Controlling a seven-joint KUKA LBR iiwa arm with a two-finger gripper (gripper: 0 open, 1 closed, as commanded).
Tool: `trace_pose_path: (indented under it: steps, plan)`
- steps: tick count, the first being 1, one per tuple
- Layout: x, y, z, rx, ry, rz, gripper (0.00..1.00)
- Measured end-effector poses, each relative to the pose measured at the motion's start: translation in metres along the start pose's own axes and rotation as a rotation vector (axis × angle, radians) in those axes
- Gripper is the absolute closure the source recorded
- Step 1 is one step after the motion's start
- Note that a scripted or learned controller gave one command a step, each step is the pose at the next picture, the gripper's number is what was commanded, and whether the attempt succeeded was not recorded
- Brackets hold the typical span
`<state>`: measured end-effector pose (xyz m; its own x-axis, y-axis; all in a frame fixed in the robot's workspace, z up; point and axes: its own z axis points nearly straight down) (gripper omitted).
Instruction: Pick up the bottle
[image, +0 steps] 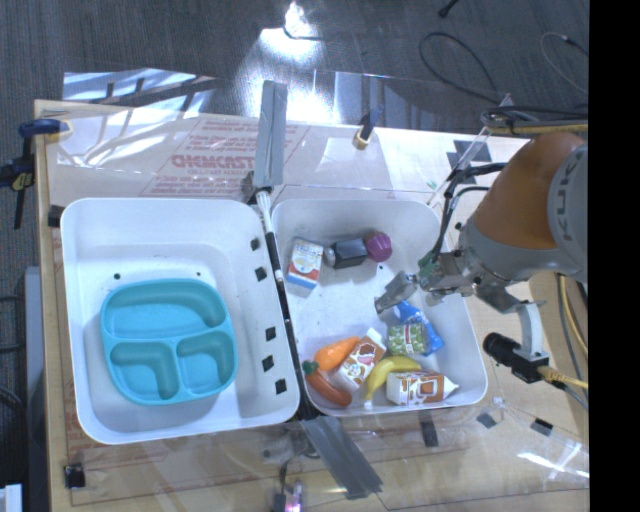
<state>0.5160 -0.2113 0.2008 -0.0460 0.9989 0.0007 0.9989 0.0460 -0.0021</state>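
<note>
Purple-capped bottle (358, 250) is lying at twelve o'clock in the right bin (440, 225). I am watching the gripper (400, 293) hanging open, holding nothing, over the blue packet (415, 332); it may be grabbing that instead.

- Bottle (358, 250): small, dark grey body with a magenta cap.
- Pose: lying on its side on the floor of the right bin (440, 225), cap pointing toward 3 o'clock.
- Position: in the bin's far part, near its 12 o'clock wall.
- State: resting free; whether it touches the carton at its 9 o'clock cannot be told.
</note>
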Motion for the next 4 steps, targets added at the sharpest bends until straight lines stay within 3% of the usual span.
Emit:
trace_pose_path:
  steps: [1,2,3,4]
  plan:
    - [0.000,0.001,-0.021,0.001,0.000,0.018,0.00]
    - [0.000,0.002,-0.030,0.002,0.000,0.013,1.00]
    - [0.000,0.002,-0.030,0.003,-0.001,0.012,0.00]
    - [0.003,-0.040,-0.006,0.003,0.000,-0.006,0.00]
